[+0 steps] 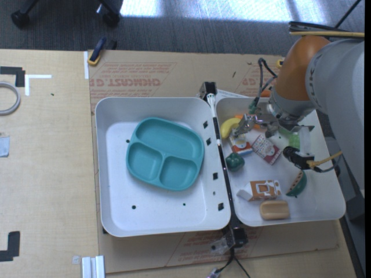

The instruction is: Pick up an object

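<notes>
My gripper (251, 123) hangs low over the back left part of the right bin (322, 212). It is just right of a yellow banana (227, 127) and just above a red and white carton (266, 147). Nothing is visibly held in it. A small dark green round item (235, 162) lies in front of it. Nearer the front lie an orange and white box (264, 189), a tan bread-like piece (274, 209) and a green watermelon slice (298, 184). The arm hides the bin's back right part.
The left bin (116, 204) holds a teal divided plate (165, 153). A black-clipped divider wall (219, 155) separates the two bins. Cardboard and the wooden bench (46, 172) surround them. A cable (316, 164) hangs off the wrist over the right bin.
</notes>
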Tool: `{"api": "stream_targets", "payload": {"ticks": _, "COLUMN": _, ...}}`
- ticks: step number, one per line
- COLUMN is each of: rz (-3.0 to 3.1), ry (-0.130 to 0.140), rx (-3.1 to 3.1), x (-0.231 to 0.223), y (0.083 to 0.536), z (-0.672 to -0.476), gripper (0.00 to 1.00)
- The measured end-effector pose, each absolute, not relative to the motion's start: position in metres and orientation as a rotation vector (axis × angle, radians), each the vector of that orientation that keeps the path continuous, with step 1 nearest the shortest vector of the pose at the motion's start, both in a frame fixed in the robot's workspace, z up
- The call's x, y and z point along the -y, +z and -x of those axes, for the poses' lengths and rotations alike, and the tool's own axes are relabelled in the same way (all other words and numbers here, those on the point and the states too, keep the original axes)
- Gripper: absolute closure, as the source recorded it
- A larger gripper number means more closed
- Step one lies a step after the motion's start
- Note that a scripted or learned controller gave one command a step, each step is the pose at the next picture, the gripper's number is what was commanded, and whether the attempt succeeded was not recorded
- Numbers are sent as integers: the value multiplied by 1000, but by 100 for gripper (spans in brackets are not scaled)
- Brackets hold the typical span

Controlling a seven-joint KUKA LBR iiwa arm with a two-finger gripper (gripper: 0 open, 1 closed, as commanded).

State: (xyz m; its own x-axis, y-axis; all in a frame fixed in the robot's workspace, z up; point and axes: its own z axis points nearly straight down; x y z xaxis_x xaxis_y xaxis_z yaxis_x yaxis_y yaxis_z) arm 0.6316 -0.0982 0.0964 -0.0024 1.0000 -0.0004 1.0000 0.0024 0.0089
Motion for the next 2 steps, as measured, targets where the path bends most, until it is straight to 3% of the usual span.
{"api": "stream_targets", "payload": {"ticks": 1, "rz": -2208, "ry": 12, "rx": -2224, "x": 98, "y": 107, "z": -632, "gripper": 100}}
{"api": "stream_targets", "payload": {"ticks": 2, "rz": -2208, "ry": 12, "rx": -2224, "x": 98, "y": 107, "z": -632, "gripper": 0}}
